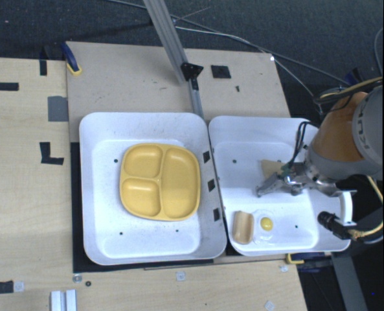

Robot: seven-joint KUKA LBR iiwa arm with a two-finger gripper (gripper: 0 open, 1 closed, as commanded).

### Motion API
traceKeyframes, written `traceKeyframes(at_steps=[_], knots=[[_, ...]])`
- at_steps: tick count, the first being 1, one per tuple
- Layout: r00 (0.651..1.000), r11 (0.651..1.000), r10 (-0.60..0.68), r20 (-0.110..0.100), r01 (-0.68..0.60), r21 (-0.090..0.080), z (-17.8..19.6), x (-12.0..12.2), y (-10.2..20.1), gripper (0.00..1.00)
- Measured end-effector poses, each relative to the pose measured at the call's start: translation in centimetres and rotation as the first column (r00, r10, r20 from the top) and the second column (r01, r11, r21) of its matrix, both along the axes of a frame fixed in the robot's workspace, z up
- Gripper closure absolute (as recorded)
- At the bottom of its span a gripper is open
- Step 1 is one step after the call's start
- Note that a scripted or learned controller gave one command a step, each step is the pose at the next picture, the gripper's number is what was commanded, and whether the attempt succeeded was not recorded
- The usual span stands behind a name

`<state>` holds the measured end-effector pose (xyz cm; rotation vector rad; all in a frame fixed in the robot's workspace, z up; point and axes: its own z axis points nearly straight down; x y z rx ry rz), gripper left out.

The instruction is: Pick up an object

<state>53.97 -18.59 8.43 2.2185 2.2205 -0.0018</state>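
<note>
Tan cup below gripper (well apart)

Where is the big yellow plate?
The yellow divided plastic plate lies in the middle of the left white bin, away from the gripper in the right bin.

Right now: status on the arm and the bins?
Gripper low in right bin, nothing seen between jaws. Tan block and fried egg toy sit nearer the front wall, untouched. Yellow divided plate alone in left bin.
</note>
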Motion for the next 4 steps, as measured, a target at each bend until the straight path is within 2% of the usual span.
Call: traceKeyframes(at_steps=[1,3,4], knots=[[1.000,1.000,0.000,0.004,0.000,-0.001,1.5,0.1,0.0,1.00],[1.000,1.000,0.000,0.002,0.000,0.001,11.8,0.5,-1.0,1.00],[1.000,1.000,0.005,-0.001,-0.005,0.004,13.1,1.5,4.3,1.00]])
